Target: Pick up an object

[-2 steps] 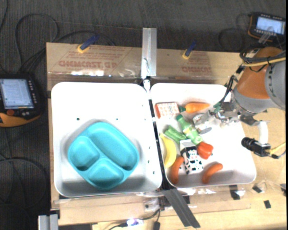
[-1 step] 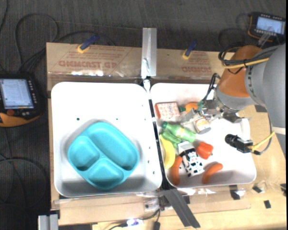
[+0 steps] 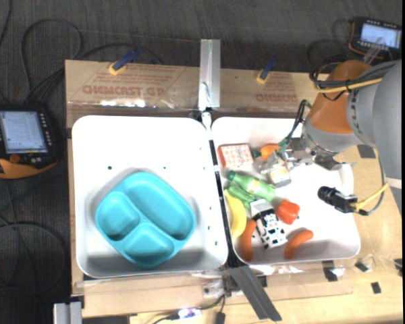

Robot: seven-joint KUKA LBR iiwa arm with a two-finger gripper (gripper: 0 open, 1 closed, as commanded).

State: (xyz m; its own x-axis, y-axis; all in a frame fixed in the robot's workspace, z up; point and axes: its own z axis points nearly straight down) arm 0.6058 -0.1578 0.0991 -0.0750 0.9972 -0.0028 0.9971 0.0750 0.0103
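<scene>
- The gripper (image 3: pixel 283 162) hangs low over the far part of the right bin (image 3: pixel 337 238); whether it is open or closed I cannot tell.
- The nearest objects, a green bottle (image 3: pixel 251 184) and a red-and-white box (image 3: pixel 235 156), crowd the bin's left wall.
- Risk, as I judge it: tight clutter could make a grasp slip, or nudge the yellow banana (image 3: pixel 235 214).
- The blue tray (image 3: pixel 144 217) sits in the left bin (image 3: pixel 94 137).

Red lettering reading roughly "CHEMCAST GP" runs across the brown paper-covered panel (image 3: pixel 131 86) behind the bins; fainter mirrored print beyond the gripper (image 3: pixel 278 159) cannot be read.
</scene>
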